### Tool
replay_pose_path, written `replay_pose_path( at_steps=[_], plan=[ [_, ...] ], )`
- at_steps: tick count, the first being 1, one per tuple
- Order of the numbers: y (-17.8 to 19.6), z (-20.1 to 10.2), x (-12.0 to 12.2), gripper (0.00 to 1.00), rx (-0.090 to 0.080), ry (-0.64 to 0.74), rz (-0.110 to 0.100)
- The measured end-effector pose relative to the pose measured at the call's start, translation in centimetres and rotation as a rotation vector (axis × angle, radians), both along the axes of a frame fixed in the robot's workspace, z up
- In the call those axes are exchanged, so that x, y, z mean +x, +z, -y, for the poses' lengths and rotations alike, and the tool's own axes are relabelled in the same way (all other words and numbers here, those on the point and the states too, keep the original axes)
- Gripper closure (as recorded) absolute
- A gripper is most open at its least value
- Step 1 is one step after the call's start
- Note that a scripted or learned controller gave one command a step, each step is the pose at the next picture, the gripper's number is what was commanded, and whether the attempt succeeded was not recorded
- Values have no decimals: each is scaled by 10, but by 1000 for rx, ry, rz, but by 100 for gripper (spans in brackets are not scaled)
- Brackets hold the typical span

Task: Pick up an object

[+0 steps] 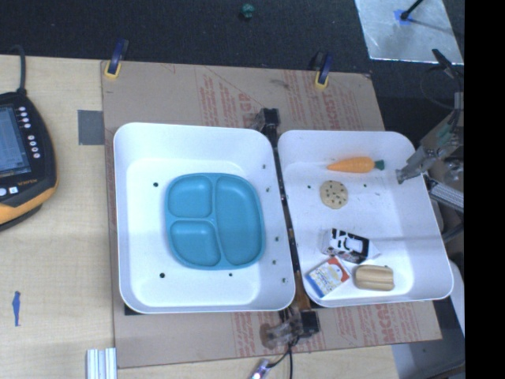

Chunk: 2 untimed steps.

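Cardboard (pixel 197 344) sheeting covers the middle of the wooden bench (pixel 55 290), and both white bins sit on it side by side, touching along their inner edges. Nearest the camera, in the right bin (pixel 394 219), a tan bread-like block (pixel 373 277) lies by the front wall, with a small red, white and blue packet (pixel 327 277) just beside it towards the left bin. A black-and-white wrapper (pixel 347 245) lies just behind those two. Farther in, a round speckled cookie (pixel 334 194) rests flat on the bin floor, apart from the rest, and behind it an orange toy carrot (pixel 352 165) lies on its side near the back wall, green tip pointing towards the arm. The gripper (pixel 404 174) hangs over the bin's right rim, near the carrot's green tip but not touching it; nothing can be seen in its grasp, and whether it is open or closed cannot be told from this angle. The left bin (pixel 142 275) holds a blue divided plate (pixel 215 219) lying flat at its centre. Off to the far left of the bench rests a black and orange control pendant (pixel 20 156). At the cardboard's far edge, two blue and yellow clamps (pixel 117 58) pin it down.
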State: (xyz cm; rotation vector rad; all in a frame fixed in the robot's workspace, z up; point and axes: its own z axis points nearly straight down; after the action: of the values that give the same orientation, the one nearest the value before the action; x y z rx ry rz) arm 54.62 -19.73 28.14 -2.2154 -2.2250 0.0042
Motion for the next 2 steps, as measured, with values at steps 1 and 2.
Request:
replay_pose_path(
  at_steps=[1,2],
  plan=[
    [-92,-47,-4,0,0,2,-1],
    [-190,-97,-22,0,1,2,-2]
  ],
)
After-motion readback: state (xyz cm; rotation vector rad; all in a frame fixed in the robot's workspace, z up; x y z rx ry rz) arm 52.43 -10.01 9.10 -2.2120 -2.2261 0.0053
